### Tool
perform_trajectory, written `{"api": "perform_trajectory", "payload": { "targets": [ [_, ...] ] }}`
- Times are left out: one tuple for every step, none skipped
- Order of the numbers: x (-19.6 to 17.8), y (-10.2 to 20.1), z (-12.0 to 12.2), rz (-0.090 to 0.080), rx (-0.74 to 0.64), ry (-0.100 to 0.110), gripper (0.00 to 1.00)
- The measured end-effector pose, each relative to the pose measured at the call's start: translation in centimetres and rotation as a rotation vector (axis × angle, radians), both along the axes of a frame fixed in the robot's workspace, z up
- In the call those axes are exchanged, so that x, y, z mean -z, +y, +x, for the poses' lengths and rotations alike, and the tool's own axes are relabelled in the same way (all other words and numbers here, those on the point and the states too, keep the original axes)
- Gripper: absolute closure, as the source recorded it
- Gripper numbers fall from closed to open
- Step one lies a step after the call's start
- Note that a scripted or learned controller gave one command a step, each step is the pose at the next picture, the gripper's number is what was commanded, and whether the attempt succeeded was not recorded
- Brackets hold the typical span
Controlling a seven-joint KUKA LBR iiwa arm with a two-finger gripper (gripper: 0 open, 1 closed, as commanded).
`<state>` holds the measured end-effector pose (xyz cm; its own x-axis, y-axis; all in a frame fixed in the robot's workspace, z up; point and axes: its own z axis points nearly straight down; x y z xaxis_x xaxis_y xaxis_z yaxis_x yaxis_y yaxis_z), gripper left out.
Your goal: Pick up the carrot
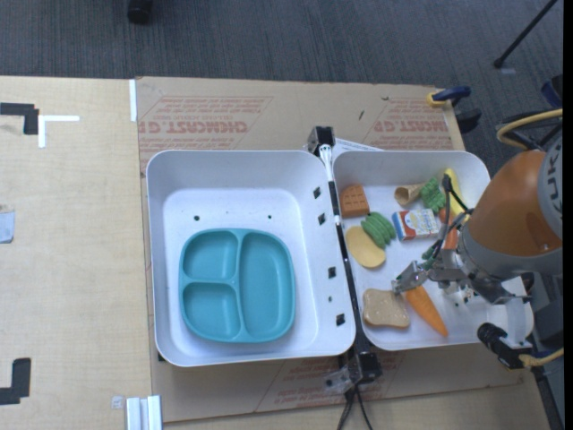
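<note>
End effector [414, 279] at orange tapered plastic carrot [427, 309], right white bin [466, 164], near its front edge.
Can't tell if it's open or closed; it sits right at carrot's top end, prob. lined up for a grab. Toast-shaped tan bread slice [386, 309] lies just beside carrot, yellow chip-like piece [365, 246] and green leafy veg [379, 228] nearby; could crowd the pick. Teal divided plate [238, 286] in left bin.

Jaws [414, 279] just above carrot [427, 309]

Carrot [427, 309]: orange, tapered, lying flat and diagonal near right bin's front edge, tip pointing lower right.
</note>
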<state>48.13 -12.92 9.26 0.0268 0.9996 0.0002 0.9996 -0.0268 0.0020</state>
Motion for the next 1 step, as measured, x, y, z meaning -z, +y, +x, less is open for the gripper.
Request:
{"api": "perform_trajectory", "payload": {
  "targets": [
    [-0.84,-0.04,0.16,0.000,0.006,-0.002,1.00]
  ]
}}
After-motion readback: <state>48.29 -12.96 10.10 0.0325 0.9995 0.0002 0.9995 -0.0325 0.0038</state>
